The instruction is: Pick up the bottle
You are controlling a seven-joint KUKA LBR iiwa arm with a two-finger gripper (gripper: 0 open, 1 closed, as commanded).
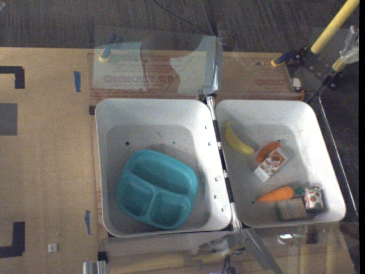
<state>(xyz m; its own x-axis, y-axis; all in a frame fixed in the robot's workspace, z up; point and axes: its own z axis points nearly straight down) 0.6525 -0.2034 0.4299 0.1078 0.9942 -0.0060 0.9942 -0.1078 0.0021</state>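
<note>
Gripper: whether it is released or clenched cannot be told from this view.
Bottle (270, 160): lies on its side on the floor of the right bin, near the middle, set on a diagonal; an orange-red end points up and to the right, and a white labelled end points down and to the left.
Banana (236, 141): yellow, to the left of the bottle and apart from it, near the bin's left wall.
Carrot (276, 194): orange, below the bottle and apart from it, lying nearly level.
Green block (291, 209): at the carrot's right end, near the bin's lower wall; too blurred to identify.
Small carton (313, 198): white and red, just beside the green block on its right.
Right bin (319, 130): white, shallow; holds all the items above.
Left bin (145, 116): white, touching the right bin along one side.
Teal tray (157, 188): three compartments, resting tilted in the left bin's lower half.
Counter (45, 153): light wood, with blue tape marks and black corner marks.
</note>
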